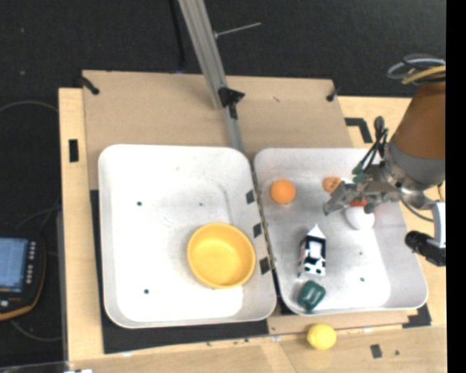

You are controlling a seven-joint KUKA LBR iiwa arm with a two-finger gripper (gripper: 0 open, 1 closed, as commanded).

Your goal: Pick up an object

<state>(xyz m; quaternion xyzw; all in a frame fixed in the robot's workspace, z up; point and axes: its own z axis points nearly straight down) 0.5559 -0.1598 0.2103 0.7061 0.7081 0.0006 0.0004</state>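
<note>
Yellow bowl (221, 254), orange ball (283, 192), black-and-white carton (313, 256), green object (311, 294), perhaps a cup; yellow ball (321, 336) at bottom.

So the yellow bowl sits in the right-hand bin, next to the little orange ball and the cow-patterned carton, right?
Not quite. The camera view shows the yellow bowl in the left bin, on its own. The orange ball and the cow-patterned carton do lie in the right bin, where the arm's pincer is reaching.
</note>
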